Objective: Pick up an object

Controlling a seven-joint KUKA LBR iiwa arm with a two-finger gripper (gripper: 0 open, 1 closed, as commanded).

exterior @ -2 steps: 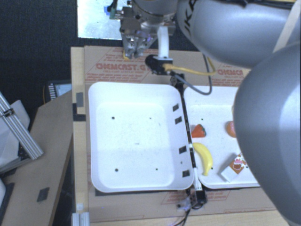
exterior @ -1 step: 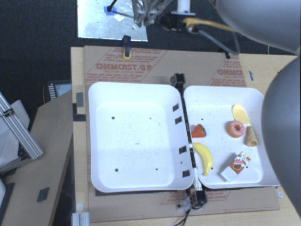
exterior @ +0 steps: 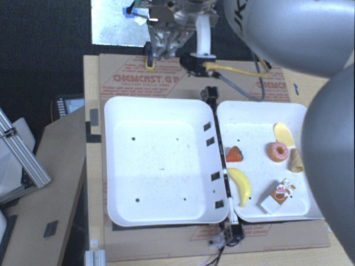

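Dark floor all around, and a bench with a brown cardboard sheet [exterior: 138, 77] on it. Two white bins on the cardboard, side by side: left bin [exterior: 119, 165] and right bin [exterior: 252, 115], meeting along a black strip with clips down the middle. A shiny silver plate [exterior: 113, 15] far back at the top. A metal rail [exterior: 22, 154] leaning at the left edge.

All the little things to pick from in the right bin:

- A banana [exterior: 240, 186] close to the middle strip, curved, near the front.
- A red piece [exterior: 234, 154] just behind the banana, also by the strip.
- A pink doughnut [exterior: 277, 151] further to the right, apart from the red piece.
- A yellow piece [exterior: 282, 132] just behind the doughnut.
- A tan cone [exterior: 295, 160] right beside the doughnut, partly tucked under the big arm.
- A small white and brown box [exterior: 280, 194] near the front, to the right of the banana and not touching it.

Big grey arm [exterior: 299, 21] across the top right and down the right side. Gripper [exterior: 165, 53] way at the back, over the cardboard behind the left bin, well apart from all the things in the right bin. Open or shut: cannot tell, too blurry and bunched up. A yellow cable [exterior: 236, 68] beside it, running toward the arm.
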